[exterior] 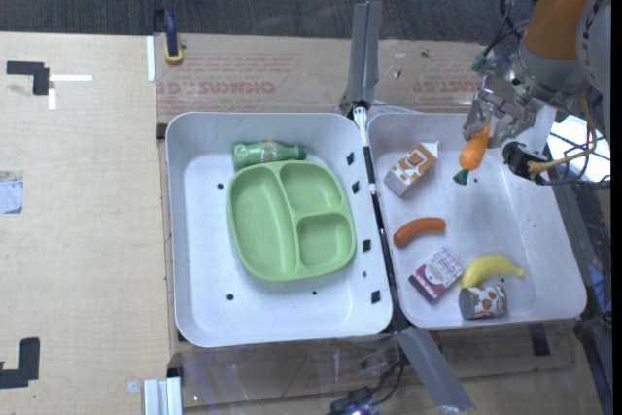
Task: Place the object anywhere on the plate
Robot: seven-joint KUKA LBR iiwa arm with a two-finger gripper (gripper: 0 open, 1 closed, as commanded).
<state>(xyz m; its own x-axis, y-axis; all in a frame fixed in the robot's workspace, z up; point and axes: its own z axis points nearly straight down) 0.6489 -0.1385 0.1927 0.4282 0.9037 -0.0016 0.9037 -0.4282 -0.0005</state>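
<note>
Camera view: tool [483, 133] is over the far side of the right bin [564, 238], pinched on a toy carrot [473, 154]. Carrot hangs below the fingers, green tip down, and looks clear of the bin floor. So the grasp seems good, but I can't rule out a shallow pinch.

Step in hand, as I read it: object picked, lift/carry phase. Not yet placed. The green plate [291, 219] sits in the left bin [194, 238], well apart from the carrot, across the divider between bins.

Next move calls for: carry left over the two bin walls with enough height that the dangling tip doesn't clip them, stop above any plate compartment, lower, release. Anywhere on the plate counts, so the big left compartment is the easy target.

Count:
- bins: 2
- plate: 1, three compartments
- green bottle [268, 152]: 1, lying just beside the plate's far edge, left bin
- carrot: 1, in the tool
- small carton [409, 168]: 1
- sausage [419, 229]: 1
- banana [491, 268]: 1
- red-and-white packet [436, 273]: 1
- small can [483, 302]: 1, touching the banana

The last five lie in the right bin on the surface.
</note>
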